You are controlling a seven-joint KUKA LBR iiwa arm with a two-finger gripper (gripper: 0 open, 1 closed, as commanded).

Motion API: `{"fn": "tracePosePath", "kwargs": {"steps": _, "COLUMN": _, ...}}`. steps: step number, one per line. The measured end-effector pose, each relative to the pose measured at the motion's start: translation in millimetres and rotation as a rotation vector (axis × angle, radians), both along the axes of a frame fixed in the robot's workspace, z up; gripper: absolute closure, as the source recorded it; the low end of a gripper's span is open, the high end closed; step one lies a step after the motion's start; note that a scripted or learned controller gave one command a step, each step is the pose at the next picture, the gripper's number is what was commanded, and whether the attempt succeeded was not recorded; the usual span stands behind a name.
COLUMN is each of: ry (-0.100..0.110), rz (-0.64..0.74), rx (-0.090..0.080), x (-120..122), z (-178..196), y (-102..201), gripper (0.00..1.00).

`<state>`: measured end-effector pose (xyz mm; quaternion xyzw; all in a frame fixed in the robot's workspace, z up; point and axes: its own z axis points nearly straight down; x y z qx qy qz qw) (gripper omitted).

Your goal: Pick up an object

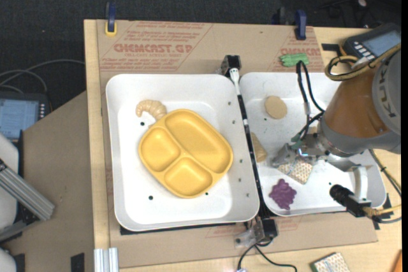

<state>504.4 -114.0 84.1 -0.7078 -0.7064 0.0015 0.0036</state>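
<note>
A surface (159, 48) is seen bearing two white bins: the left bin (121, 156) is taken up by a yellow tray (185, 153) with a pale croissant (150, 109) touching its upper left edge, while the right bin (268, 89) is reached into by the arm (357, 111) from the right. The hand (294, 156) is lowered onto a speckled piece (298, 169), its grip not discernible. Close around it are found a purple cluster (282, 193) just below, a tan block (258, 148) by the left wall, and a round cookie (276, 107) above, apart.
</note>
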Motion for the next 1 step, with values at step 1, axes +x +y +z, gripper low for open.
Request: {"fn": "tracePosePath", "kwargs": {"steps": 1, "ry": -0.014, "rz": 0.001, "rx": -0.015, "x": 44.8, "z": 1.8, "y": 18.1, "gripper": 0.0}}
